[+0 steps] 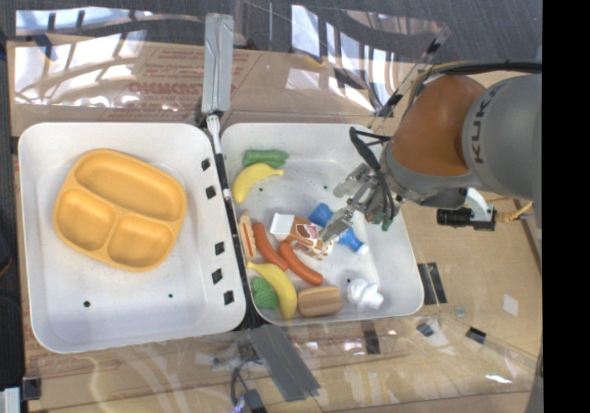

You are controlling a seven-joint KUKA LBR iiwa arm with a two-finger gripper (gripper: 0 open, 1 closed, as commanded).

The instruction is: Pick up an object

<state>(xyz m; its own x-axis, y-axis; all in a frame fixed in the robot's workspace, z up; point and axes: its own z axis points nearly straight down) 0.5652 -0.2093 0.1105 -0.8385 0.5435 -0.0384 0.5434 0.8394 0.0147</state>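
A small orange-and-white packet (305, 236) lies mid-way in the right bin (392, 148), among toy foods: bananas, hot dogs, a blue piece. The gripper (334, 229) reaches beside it, fingers slightly spread, pinching nothing. A yellow divided tray (120, 208) occupies the left bin (46, 310).
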